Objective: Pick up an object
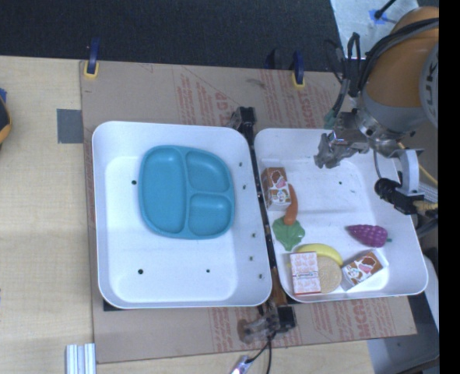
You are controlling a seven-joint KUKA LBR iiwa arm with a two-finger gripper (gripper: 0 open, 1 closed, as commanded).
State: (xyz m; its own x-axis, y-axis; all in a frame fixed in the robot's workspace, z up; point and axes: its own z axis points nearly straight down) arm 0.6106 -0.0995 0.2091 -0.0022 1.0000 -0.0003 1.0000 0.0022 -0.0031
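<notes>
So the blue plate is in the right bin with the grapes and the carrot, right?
Not quite. The camera view shows the blue plate alone in the left bin. The grapes and the carrot are in the right bin, as you said.

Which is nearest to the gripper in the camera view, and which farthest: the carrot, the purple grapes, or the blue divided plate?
From the gripper, high in the right bin:
1. Carrot, by that bin's left wall.
2. Purple grapes, toward the bin's lower right.
3. Blue divided plate, in the left bin.
</notes>
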